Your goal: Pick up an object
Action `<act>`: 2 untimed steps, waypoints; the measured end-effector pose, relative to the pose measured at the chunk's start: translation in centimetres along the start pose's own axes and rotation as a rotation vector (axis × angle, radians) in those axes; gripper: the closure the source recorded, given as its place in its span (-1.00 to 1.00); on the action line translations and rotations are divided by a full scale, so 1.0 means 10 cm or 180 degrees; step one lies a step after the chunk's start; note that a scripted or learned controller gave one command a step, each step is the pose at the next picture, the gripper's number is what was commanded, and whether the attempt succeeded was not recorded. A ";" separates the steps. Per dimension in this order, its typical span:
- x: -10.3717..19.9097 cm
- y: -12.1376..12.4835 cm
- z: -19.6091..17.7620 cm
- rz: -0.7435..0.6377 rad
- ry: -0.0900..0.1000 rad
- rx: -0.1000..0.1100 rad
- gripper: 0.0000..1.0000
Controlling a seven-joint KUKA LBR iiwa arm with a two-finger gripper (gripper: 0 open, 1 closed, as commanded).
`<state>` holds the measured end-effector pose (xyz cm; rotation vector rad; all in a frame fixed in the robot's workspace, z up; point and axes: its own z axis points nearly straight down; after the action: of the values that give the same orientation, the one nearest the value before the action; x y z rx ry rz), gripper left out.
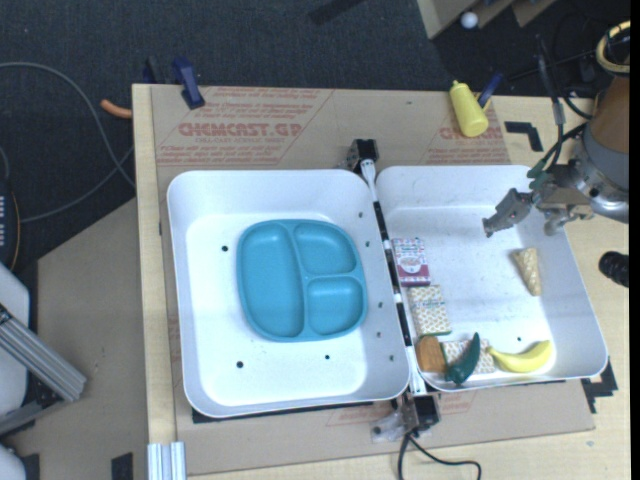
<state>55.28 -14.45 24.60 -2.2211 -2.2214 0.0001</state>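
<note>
**Arm over right bin, fingers apart, nothing gripped**

2 white bins side by side on the bench. Left bin point(200, 268): 1 item, a blue 3-compartment plate point(300, 276), lying flat approx. mid-bin. Right bin point(470, 193): all the loose pick objects, 6 counted.

- 1 small pink/white packet point(410, 259), against the bin's left wall.
- 1 patterned packet point(430, 311), just below the pink one, also by the left wall.
- 1 brown round piece point(431, 352), near-left corner.
- 1 dark green object point(465, 362), touching/overlapping a white patterned card under it; what the card is, can't tell.
- 1 banana point(522, 356), near edge, just right of the green obj.
- 1 tan wedge point(528, 269), right side of bin, well apart from the rest.

Gripper point(527, 213) comes in from the right w/ the grey arm, hanging over the bin's far-right part. 2 fingers spread apart, nothing between them. Tan wedge is the nearest obj., just below the fingers in the view, not touching.

Outside the bins: 1 yellow bottle point(467, 109) on the bench's far edge, 1 blue clamp point(187, 82) at far-left corner.
</note>
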 end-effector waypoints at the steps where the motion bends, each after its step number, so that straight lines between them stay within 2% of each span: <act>1: -0.80 0.19 0.58 0.0002 -0.0005 -0.0001 -1.00; 2: -0.74 0.15 1.49 -0.0002 0.0011 0.0014 -1.00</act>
<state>56.83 -21.81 9.68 -2.2166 -2.2180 0.0011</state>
